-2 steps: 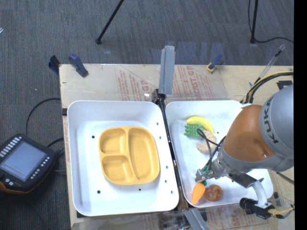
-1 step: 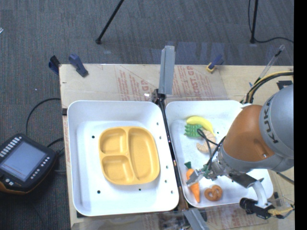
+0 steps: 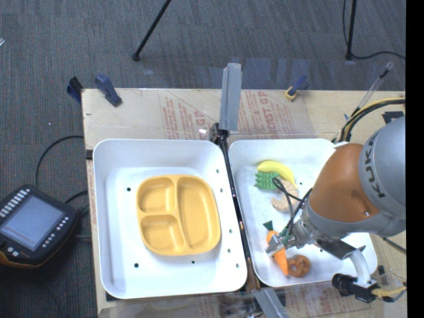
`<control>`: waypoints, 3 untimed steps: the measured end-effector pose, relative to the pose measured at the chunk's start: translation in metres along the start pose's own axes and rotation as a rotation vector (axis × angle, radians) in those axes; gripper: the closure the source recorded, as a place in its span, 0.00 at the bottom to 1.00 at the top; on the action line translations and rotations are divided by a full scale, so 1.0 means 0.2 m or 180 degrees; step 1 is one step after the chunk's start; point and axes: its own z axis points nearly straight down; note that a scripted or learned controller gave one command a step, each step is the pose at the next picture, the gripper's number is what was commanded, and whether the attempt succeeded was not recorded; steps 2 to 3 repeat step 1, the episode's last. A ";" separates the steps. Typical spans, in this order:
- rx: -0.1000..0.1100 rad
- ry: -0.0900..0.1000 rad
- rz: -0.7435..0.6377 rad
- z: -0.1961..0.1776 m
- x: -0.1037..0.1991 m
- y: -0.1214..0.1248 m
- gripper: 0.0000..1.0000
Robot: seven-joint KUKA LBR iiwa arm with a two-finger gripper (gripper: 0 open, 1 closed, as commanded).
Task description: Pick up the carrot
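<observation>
The carrot [image 3: 280,262] is a small orange piece lying in the right bin [image 3: 318,150] near its front edge. My gripper [image 3: 283,239] hangs right over the carrot's upper end and hides part of it. An orange bit [image 3: 271,238] pokes out at the gripper's left side. From this angle I cannot make out whether the carrot is held. The grey arm with its orange band [image 3: 341,191] covers the right half of this bin.
A yellow banana [image 3: 277,170], a green toy [image 3: 265,181] and a beige piece [image 3: 281,203] lie behind the gripper. A brown ring-shaped item [image 3: 299,265] touches the carrot's right side. The left bin [image 3: 112,177] holds a yellow divided plate [image 3: 177,214].
</observation>
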 end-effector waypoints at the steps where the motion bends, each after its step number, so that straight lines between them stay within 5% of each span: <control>1: -0.0068 -0.0032 0.0949 -0.47 0.27 0.40 1.00; 3: -0.0068 -0.0032 0.0949 -0.47 0.27 0.40 1.00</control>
